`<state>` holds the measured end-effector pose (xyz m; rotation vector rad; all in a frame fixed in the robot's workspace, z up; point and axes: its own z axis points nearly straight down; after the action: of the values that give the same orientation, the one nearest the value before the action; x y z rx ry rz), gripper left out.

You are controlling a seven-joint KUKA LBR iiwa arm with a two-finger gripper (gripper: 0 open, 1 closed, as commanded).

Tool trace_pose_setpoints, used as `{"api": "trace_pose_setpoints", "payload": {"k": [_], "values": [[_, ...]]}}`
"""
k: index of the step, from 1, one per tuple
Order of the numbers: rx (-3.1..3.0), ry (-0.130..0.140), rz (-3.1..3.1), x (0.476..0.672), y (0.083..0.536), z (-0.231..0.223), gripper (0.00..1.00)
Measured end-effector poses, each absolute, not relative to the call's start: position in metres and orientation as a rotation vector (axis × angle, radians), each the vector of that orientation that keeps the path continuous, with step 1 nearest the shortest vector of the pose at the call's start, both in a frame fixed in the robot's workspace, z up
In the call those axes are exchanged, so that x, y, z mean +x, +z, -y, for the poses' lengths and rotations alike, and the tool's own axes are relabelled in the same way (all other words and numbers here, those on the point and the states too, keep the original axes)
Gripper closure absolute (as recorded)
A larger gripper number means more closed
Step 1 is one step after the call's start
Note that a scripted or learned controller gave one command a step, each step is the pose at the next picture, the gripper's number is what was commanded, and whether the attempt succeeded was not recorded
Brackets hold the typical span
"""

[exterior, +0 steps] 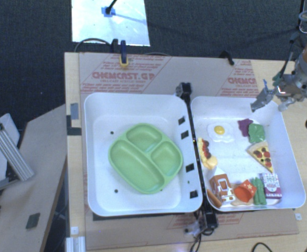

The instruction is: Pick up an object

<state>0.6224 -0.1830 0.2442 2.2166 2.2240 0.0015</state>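
The right bin [289, 156] holds several toy foods: a fried egg [220, 131], a purple piece [244, 125], a green leafy piece [256, 133], a pizza slice [262, 155], a yellow and red piece [206, 154], a brown box [221, 187], an orange piece [243, 192] and a small carton [271, 186]. My gripper [273, 103] hangs above the bin's far right corner, up and to the right of the purple and green pieces. It is open, and nothing is between its fingers.
The left bin [98, 130] holds a green divided plate [145, 158]. A black divider with clips [191, 146] runs between the bins. Cardboard [143, 72] lies under both bins, and a cable [295, 30] hangs near the arm.
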Motion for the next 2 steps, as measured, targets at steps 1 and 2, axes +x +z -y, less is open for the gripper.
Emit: {"api": "trace_pose_setpoints", "payload": {"k": [1,2], "values": [[2.221,-0.002,-2.224,0.624,0.182,0.184,0.00],[2.221,-0.001,-2.224,0.618,0.138,0.182,0.00]]}}
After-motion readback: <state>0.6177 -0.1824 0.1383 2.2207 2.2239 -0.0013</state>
